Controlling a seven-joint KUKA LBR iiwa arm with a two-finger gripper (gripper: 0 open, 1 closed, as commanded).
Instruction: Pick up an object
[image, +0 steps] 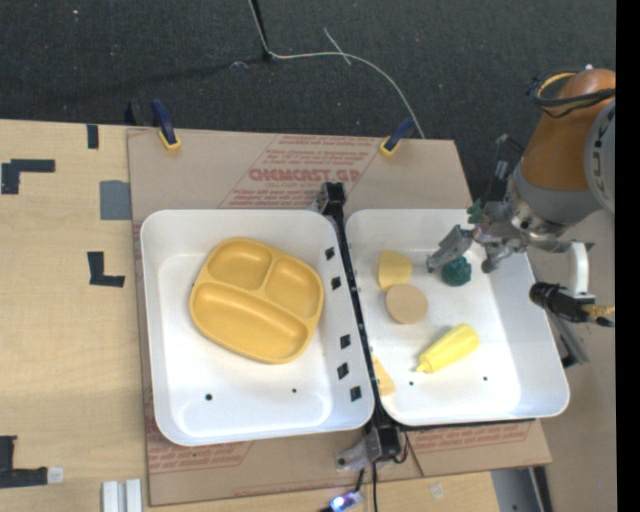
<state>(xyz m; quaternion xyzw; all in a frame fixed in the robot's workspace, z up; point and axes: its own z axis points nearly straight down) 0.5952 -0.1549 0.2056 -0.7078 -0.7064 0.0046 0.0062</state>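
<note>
Claw: the gripper (466, 252) hangs over the upper part of the right bin (530, 340), its two grey fingers spread apart, one toward the left and one toward the right, with nothing clamped between them.
Green object: a small dark-green piece (457, 272) lies on the bin floor just below the claw, under the gap between the fingers and nearer the left one; whether a finger touches it cannot be told.
Yellow block: a pale yellow block (394, 269) sits to the left of the claw, near the divider between the bins.
Tan disc: a round tan disc (406, 304) lies below and left of the claw, just beside the yellow block.
Yellow bottle: a yellow bottle (448, 349) lies tilted on its side, well below the claw, in the middle of the bin floor.
Small yellow piece: a yellow scrap (381, 376) lies far down and left of the claw, against the divider.
Open room: bare white floor lies to the right of the claw up to the bin's right wall, and below the bottle toward the near rim.
Edges: the claw is close to the right bin's far rim; the arm (565, 150) rises above and to its right.
Left bin: the left bin (170, 380), well left of the claw, holds a yellow divided tray (257, 298).
</note>
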